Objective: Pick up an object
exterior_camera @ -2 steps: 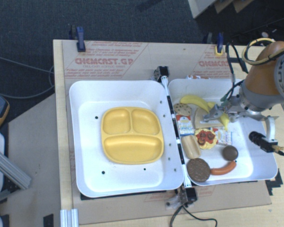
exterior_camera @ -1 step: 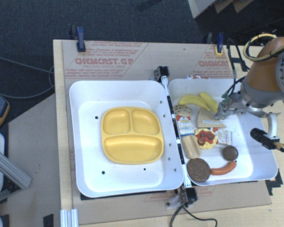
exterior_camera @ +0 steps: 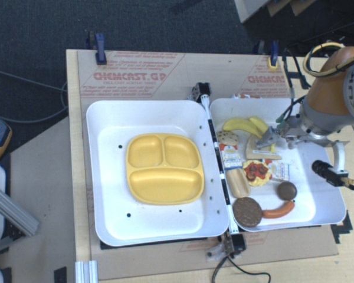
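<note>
You see the gripper (exterior_camera: 270,139) low in the right bin (exterior_camera: 327,211), beside the banana (exterior_camera: 246,125); I cannot tell its jaws' state, so nothing is clearly picked up yet

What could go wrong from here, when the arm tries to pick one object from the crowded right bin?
1. The toy foods lie packed together: the banana, the pizza slice and the bread roll lie close together, so the end effector may catch two or push one aside.
2. The sausage and the brown disc sit near the bin's rim; a nudge might tip them out.
</note>
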Controlling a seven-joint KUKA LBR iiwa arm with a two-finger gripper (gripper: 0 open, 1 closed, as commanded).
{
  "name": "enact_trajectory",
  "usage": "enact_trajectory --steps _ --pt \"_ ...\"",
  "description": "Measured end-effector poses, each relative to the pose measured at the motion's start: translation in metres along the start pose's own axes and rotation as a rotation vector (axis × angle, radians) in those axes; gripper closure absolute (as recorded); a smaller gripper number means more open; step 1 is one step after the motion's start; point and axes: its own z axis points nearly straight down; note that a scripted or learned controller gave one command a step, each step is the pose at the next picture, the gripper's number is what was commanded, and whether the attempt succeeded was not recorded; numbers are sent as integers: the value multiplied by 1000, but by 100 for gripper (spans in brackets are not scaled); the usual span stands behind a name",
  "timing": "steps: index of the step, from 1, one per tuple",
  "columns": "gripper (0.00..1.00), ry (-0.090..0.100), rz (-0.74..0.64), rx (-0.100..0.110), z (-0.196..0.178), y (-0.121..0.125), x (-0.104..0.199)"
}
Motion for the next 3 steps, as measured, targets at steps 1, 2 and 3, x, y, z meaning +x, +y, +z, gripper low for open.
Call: enact_trajectory --steps 1,2,3 --pt "0 -4 -8 3 12 59 56" --pt "100 0 -3 8 4 56 55" --pt "100 6 -1 18 -90 -65 107"
